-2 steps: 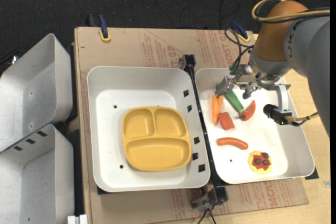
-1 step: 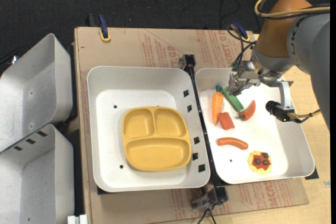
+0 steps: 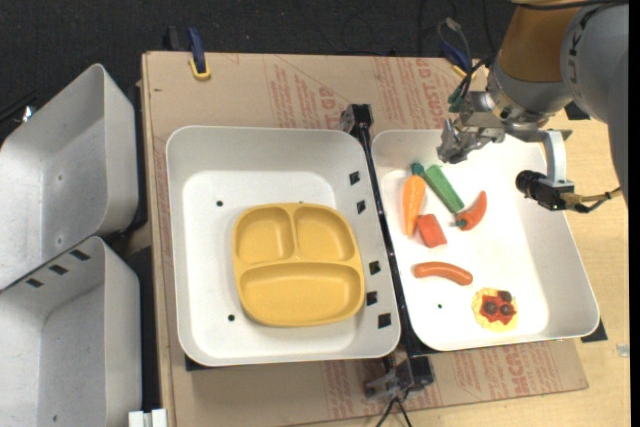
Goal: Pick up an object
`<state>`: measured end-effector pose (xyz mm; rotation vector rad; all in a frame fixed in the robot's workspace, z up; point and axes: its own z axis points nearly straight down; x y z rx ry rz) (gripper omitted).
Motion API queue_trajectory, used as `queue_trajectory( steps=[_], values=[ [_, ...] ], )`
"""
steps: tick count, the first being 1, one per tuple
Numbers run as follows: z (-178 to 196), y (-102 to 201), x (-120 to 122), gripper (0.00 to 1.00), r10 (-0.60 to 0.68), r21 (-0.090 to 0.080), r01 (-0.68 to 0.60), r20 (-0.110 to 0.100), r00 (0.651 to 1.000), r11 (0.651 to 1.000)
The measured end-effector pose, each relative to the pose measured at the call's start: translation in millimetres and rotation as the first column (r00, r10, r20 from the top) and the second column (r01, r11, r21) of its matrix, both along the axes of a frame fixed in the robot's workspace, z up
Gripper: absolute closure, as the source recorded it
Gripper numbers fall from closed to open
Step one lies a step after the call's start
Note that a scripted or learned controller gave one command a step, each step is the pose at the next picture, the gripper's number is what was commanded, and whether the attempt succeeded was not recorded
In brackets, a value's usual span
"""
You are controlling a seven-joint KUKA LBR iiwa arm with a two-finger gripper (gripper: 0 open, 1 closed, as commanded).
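Leftmost, two spare white tubs (image 3: 60, 215) off the bench, one above the other, tilted. Next, a brown board (image 3: 290, 80) bearing two shallow white bins side by side, with a blue clip (image 3: 198, 55) at its far left corner. Left bin (image 3: 200, 165): a yellow divided plate (image 3: 298, 263) lying flat in the middle, three compartments, nothing in them. Between the bins, a black divider strip (image 3: 378, 215). Right bin (image 3: 560, 305): toy food in a loose cluster toward its left side. Orange carrot (image 3: 412, 202) nearest the divider, pointing down the view. Just beside it, a green stick (image 3: 442, 188) lying at a slant, its upper end close under the gripper. Below the carrot, a small orange-red block (image 3: 431, 231), touching or nearly so. Right of the green stick, a curved red-orange chili (image 3: 474, 211). Lower down, a red-orange sausage (image 3: 442, 272) lying crosswise, apart from the rest. Nearer still, a small yellow round with dark red toppings (image 3: 495, 307). Gripper (image 3: 455, 147) poised above the far left part of the right bin, over the top ends of the carrot and green stick; fingers too small and dark to read, so cannot tell whether released or clenched, and nothing visibly between them. Rightmost, grey arm (image 3: 600, 55) with orange band (image 3: 555, 20) reaching in, plus a black fitting with cable (image 3: 545, 187) over the bin's right rim.
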<state>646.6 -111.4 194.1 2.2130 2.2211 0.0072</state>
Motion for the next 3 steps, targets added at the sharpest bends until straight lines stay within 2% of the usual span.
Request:
queue_trajectory(
  steps=[1,2,3],
  values=[
    [43,0,1,1.00,-0.001,0.000,0.001,0.000,1.000,1.000],
    [33,53,-15,1.00,0.003,0.002,-0.003,-0.011,1.000,1.000],
    [34,99,-18,1.00,0.004,0.003,-0.004,-0.009,1.000,1.000]
  ],
)
